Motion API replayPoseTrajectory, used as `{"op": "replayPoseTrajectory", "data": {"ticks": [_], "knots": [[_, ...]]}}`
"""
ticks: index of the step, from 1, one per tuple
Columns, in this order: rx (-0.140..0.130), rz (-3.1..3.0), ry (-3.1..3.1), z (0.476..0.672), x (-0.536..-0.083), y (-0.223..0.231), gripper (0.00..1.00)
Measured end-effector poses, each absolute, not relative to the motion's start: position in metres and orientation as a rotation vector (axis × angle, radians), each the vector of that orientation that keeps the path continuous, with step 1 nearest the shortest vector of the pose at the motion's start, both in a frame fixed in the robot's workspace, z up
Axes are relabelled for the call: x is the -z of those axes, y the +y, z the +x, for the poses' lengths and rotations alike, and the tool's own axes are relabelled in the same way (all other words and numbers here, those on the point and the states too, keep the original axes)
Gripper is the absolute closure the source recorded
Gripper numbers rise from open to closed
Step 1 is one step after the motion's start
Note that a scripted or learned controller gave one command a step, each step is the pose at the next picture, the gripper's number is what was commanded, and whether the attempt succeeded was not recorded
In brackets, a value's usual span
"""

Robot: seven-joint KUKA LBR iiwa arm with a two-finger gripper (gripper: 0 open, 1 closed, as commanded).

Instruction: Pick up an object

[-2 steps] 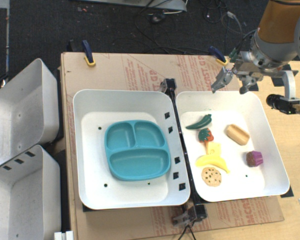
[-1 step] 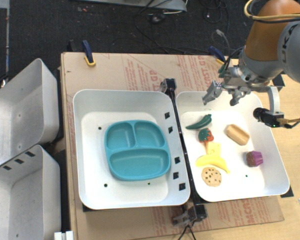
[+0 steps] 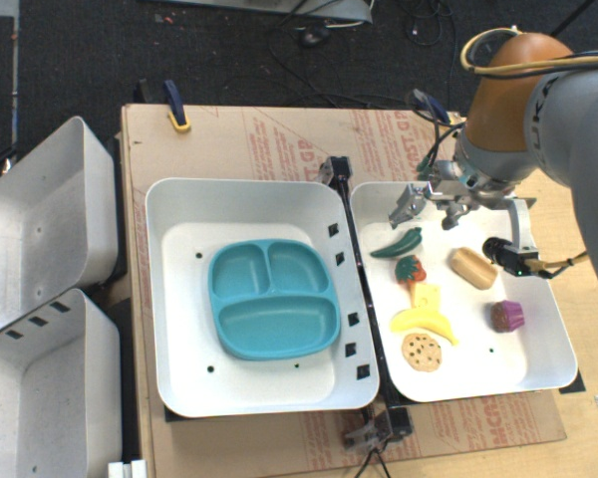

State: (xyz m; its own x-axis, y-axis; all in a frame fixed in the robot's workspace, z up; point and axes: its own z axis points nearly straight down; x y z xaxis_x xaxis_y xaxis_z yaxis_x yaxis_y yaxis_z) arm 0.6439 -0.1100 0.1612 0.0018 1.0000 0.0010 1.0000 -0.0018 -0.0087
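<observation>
Camera view | gripper (image 3: 431,205) above far end of right bin (image 3: 548,366), fingers spread, nothing between them | green pepper (image 3: 398,243) just below-left of gripper, closest pick | bread roll (image 3: 473,268), banana (image 3: 425,319), cookie (image 3: 421,351), purple cup (image 3: 508,316) nearer | grasp not yet made, lift pending

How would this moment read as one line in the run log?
gripper: open, above right bin far end, holding nothing | nearest: green toy pepper | left bin: blue divided plate | pick: not yet done
</observation>
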Motion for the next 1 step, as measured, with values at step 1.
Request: {"op": "replayPoseTrajectory", "data": {"ticks": [1], "knots": [[-0.007, -2.22, -2.214, 0.6337, -0.1068, -0.1147, 0.0]]}}
